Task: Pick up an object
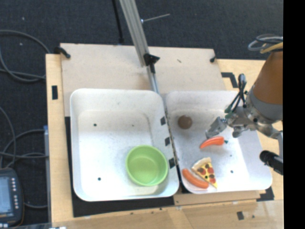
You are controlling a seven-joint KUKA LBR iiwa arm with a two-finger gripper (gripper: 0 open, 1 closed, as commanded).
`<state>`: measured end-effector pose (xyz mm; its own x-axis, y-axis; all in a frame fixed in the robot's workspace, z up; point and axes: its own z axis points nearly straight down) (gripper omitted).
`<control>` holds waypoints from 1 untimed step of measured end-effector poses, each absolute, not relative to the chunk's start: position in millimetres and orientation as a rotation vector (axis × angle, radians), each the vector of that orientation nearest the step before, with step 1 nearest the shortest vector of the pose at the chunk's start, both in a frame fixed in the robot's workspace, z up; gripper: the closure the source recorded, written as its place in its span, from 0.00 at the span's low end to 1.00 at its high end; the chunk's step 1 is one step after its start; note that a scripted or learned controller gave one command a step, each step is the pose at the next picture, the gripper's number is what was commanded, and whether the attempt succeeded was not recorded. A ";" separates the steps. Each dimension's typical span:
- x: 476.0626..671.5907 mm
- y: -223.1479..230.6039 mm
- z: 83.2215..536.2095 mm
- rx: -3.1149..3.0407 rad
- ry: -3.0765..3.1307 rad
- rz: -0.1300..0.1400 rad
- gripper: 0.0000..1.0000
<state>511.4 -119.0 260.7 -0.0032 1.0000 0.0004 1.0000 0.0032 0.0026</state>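
The pincer (217, 128) hangs low over the right bin (248, 168), reaching in from the arm (269, 87) at that side. Directly under its tip lies an orange carrot-like piece (212, 141), so close the two may be touching; from this slant I cannot tell whether the pincer is spread or pressed together, nor whether it has the piece. The piece lies flat on the bin floor, which suggests it is the chosen target and not yet lifted. Beyond the pincer's tip, toward the divider, sits a small brown ball (185, 122). Nearer the desk's front edge rest a pizza slice (205, 170) and a sausage (194, 178), touching. Well apart, in the left bin (95, 123), stands a green bowl (147, 165).
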 end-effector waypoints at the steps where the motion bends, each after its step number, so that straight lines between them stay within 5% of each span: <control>1: 511.3 -119.2 260.7 2.219 2.222 0.003 0.00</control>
<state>511.3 -119.2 260.7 -0.0015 1.0000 0.0002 1.0000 0.0015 0.0025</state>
